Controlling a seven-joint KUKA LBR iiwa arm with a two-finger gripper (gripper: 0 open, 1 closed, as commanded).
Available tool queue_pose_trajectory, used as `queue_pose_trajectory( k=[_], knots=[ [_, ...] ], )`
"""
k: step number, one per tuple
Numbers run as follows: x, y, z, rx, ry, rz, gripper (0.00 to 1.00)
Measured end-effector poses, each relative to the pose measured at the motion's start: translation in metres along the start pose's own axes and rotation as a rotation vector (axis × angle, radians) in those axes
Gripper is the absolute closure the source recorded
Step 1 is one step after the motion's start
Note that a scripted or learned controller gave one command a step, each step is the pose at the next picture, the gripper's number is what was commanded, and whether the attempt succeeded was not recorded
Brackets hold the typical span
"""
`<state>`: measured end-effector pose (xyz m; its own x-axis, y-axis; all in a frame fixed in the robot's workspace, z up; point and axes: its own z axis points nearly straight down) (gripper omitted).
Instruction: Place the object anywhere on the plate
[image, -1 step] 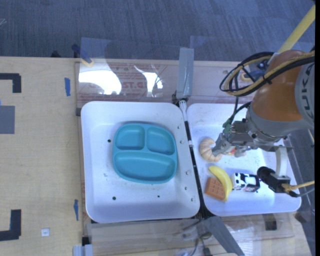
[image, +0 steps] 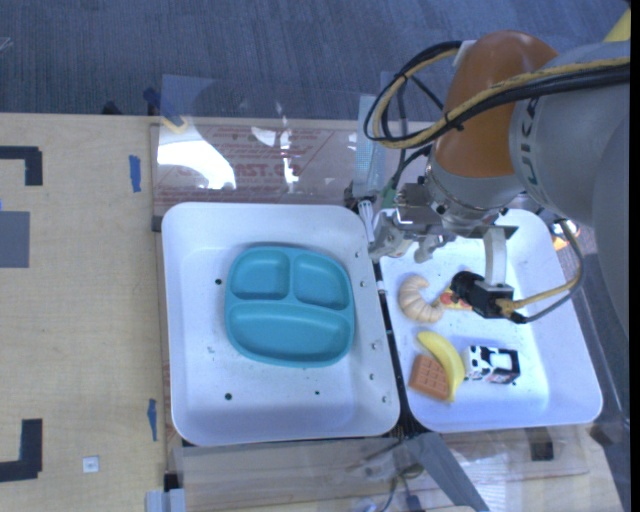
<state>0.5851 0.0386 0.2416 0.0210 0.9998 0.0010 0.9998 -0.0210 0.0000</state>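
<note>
Nearest sits a brown square waffle (image: 430, 378); beyond it a tan curved croissant (image: 417, 298) lies just under the gripper (image: 410, 243), whose grip I cannot tell, with the teal divided plastic plate (image: 290, 305) in the neighbouring bin

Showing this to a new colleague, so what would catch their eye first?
The teal divided plate sits in the middle of the left bin. The arm, with its orange band, hangs over the right bin, where a croissant, a banana and a waffle lie.
</note>
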Motion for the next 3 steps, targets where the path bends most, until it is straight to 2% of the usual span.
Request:
queue_pose_trajectory(
  k=[1, 2, 3],
  knots=[
    [0.071, -0.012, 0.039, 0.005, 0.0, -0.332, 1.0],
    [0.128, -0.018, 0.103, 0.009, 0.0, -0.385, 1.0],
    [0.127, -0.016, 0.099, 0.002, 0.0, -0.383, 0.0]
  ],
)
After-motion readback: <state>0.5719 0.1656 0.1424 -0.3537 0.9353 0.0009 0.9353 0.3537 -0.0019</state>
